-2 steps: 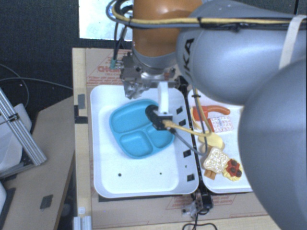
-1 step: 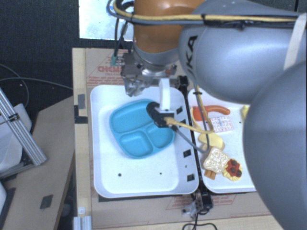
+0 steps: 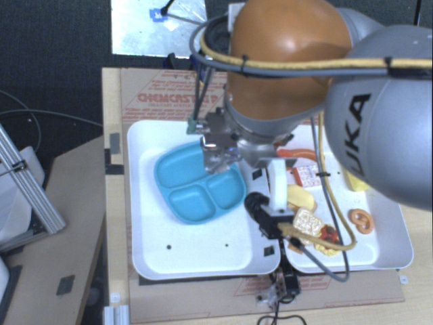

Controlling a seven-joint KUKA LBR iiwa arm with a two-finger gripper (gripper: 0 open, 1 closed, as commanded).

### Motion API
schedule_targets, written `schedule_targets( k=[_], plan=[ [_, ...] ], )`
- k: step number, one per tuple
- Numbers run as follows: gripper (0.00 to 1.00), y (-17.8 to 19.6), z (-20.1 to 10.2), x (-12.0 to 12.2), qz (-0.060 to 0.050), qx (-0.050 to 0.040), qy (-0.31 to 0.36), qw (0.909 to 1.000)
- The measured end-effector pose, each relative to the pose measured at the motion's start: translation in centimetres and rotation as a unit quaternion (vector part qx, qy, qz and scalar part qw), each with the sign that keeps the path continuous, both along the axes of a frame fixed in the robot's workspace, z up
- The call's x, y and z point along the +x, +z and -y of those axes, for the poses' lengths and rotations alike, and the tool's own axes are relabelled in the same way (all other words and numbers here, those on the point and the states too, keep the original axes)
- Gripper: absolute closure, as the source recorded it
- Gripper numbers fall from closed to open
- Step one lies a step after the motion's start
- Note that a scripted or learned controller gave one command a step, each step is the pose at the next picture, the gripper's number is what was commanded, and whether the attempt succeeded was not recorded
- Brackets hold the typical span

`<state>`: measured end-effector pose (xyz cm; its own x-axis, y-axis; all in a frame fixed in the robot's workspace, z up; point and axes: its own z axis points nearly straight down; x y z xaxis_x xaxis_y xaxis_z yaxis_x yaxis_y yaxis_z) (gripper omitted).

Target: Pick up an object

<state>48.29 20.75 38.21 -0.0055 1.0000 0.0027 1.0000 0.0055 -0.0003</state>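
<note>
Hovering low over the blue divided plate (image 3: 198, 188) in the left bin (image 3: 145, 249) — gripper (image 3: 216, 156) finger state impossible to tell.

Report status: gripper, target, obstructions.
Gripper low over the blue divided plate in the left bin. Nothing seen held. Toy food, including a pretzel, in the right bin.

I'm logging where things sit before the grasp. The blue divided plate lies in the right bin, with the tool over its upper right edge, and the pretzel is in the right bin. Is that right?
Not quite: the camera view shows the blue divided plate in the left bin, not the right. The rest holds: the tool is over the plate's upper right edge, and the pretzel lies in the right bin.
</note>
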Motion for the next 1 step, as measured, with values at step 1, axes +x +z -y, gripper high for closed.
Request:
schedule_targets(
  k=[1],
  plan=[
    [1.0, -13.91, 5.13, 0.61, -0.006, -0.0043, -0.005, 1.0]
  ],
)
